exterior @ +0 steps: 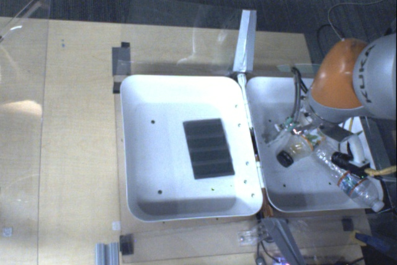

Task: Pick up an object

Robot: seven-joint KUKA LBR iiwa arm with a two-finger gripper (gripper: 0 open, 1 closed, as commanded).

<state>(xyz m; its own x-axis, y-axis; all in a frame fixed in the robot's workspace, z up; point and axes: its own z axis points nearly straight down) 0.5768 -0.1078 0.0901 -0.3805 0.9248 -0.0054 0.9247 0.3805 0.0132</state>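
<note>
A black ridged rectangular pad lies flat in the middle of the left bin. In the right bin a small clear bottle with a black cap lies on its side. A larger clear plastic bottle lies toward the bin's lower right corner. My gripper hangs low over the right bin, just above the small bottle, under the grey wrist and orange band. The wrist hides much of the gripper.
A metal divider post stands behind the seam between the bins. Clear plastic sheeting covers the wooden bench at left. Cables trail beside the arm at the right bin's right edge.
</note>
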